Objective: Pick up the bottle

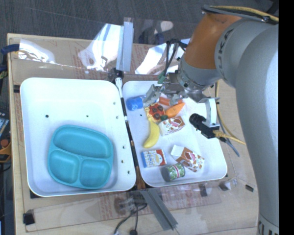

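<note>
The bottle (pixel 173 172) is judged to be the small green-bodied container with a red label that lies on its side near the front edge of the right bin (pixel 218 168); the identification is tentative, since its cap and neck are too small to resolve. It rests tipped over and not upright, which suggests it was dropped loosely among the other items, and a grasp would most likely need to close across its round body. Just beside it, to the left, lies a small carton (pixel 153 157), and just behind it, to the right, a brown and white packet (pixel 190 159); both are close enough to obstruct a descending finger. Farther back in the same bin lie a banana (pixel 152 133), a red and white packet (pixel 172 124), an orange carrot-like piece (pixel 174 109) and a blue cup-shaped item (pixel 134 103) against the divider between the bins. The gripper (pixel 162 96) is positioned over this rear cluster, near the carrot-like piece and the blue item, well apart from the bottle at the front. Whether it is released or clenched cannot be told from this angle, and nothing is visibly grasped by it. The left bin (pixel 39 89) carries a teal divided tray (pixel 81 155). Both bins stand side by side on the desk (pixel 19 214), so that the arm, reaching in from the right, can cover each.
</note>
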Action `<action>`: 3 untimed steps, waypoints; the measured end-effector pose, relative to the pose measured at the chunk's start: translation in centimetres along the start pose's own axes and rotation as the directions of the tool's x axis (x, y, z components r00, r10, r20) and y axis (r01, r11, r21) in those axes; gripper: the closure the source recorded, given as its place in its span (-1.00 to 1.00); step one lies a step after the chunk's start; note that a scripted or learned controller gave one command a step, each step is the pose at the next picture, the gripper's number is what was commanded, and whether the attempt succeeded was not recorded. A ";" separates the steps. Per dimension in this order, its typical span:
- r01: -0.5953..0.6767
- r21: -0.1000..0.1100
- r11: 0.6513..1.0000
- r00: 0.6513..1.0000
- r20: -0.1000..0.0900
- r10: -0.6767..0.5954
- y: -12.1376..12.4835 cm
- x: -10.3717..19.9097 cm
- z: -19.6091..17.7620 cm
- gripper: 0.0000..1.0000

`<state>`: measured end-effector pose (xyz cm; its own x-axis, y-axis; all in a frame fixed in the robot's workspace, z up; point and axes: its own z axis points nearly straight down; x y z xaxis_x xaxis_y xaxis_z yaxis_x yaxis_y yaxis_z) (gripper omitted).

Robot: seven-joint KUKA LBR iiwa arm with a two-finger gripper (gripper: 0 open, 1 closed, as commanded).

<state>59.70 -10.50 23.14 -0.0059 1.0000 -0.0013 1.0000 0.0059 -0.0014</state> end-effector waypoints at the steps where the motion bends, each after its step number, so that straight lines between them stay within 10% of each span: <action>1: 0.042 0.006 0.999 0.999 -0.002 -0.042 -4.0 -2.2 10.8 -1.00; 2: 0.067 0.001 0.998 0.998 -0.002 -0.067 -10.5 -2.5 14.0 -1.00; 3: 0.126 0.001 0.992 0.992 -0.002 -0.126 -0.7 -4.4 14.0 -1.00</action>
<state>59.05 -14.94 9.10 -0.1317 0.9913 0.0009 0.9913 0.1317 -0.0025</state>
